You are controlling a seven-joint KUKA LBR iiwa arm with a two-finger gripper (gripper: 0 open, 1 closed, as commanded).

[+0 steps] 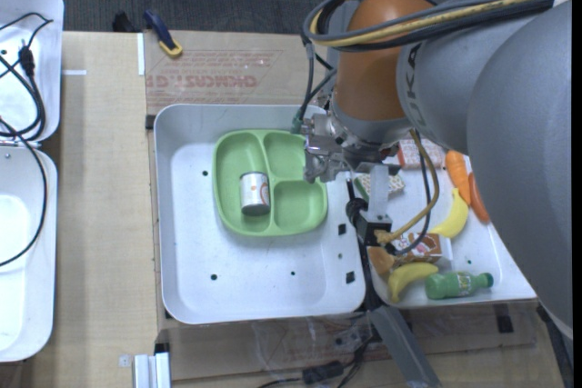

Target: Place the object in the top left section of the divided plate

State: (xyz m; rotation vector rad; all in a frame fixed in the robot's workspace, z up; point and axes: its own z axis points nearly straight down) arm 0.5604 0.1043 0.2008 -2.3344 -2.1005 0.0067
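Bench bins noted: can (255,194) lies in green plate (300,218); jaws' state indeterminate beside plate rim; descending risks shoving it.

You get even, bright overhead light here, with only soft shadows: one under the green divided plate (270,184) on the left bin (182,268), one below the arm (473,77). Mild glare sits on the orange band (377,59) and the bin's front rim. You'll see the near arm soft, out of focus; bin contents stay fairly sharp.
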